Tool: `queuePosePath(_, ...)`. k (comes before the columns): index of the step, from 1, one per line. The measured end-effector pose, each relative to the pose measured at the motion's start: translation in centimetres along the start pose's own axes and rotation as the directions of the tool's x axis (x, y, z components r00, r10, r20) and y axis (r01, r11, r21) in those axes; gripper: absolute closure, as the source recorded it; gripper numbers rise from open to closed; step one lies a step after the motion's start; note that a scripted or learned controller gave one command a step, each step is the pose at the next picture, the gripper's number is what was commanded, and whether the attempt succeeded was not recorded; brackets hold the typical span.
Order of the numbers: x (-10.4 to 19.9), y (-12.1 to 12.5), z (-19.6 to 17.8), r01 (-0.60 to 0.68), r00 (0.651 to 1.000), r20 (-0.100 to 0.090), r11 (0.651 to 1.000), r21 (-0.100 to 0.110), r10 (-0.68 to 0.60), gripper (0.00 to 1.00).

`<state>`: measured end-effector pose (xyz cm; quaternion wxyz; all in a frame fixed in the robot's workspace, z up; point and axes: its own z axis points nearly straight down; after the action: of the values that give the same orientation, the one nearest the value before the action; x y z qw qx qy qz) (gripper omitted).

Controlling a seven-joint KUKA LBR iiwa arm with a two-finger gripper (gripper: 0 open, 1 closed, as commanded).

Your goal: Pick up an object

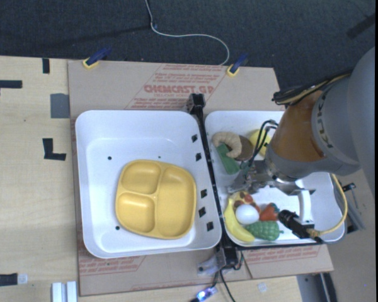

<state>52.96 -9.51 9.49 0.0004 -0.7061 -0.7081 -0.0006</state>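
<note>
Several light, smooth toy foods (252,222) crowd lower right; the egg (246,214) may slip, and gripper (249,180) spread is unclear

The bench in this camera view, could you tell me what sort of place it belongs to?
Probably a robotics lab's grasping test bench. Two white bins sit on cardboard sheet held down by clips; one holds a yellow divided plate, the other toy food such as a banana, under the grey arm's gripper.
</note>
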Motion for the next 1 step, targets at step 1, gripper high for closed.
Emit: queuePosePath(1,-0.13,-0.97,-5.07,-0.002,1.000,0.002,1.000,-0.001,0.002,1.00)
